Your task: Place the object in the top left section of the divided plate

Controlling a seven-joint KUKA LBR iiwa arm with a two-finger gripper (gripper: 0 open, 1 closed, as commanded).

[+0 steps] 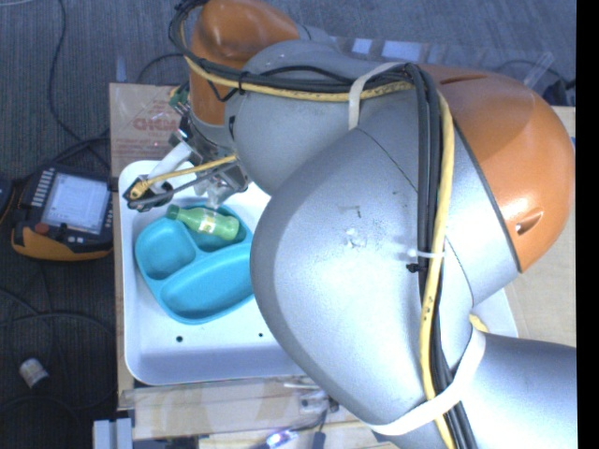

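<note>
We log the bottle (207, 221) lying in the plate (192, 267), upper right section by our guess; top left section looks bare. Claw (208, 178) state: cannot tell.

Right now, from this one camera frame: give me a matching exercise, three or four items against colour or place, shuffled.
Items:
1. divided plate
2. bottle
3. bin
4. pendant

Descriptions:
A. white, holds the plate
B. green, lying on the plate's upper edge
C. blue, three sections
D. on the floor, left of the bench

Pairs: 1-C, 2-B, 3-A, 4-D
</note>
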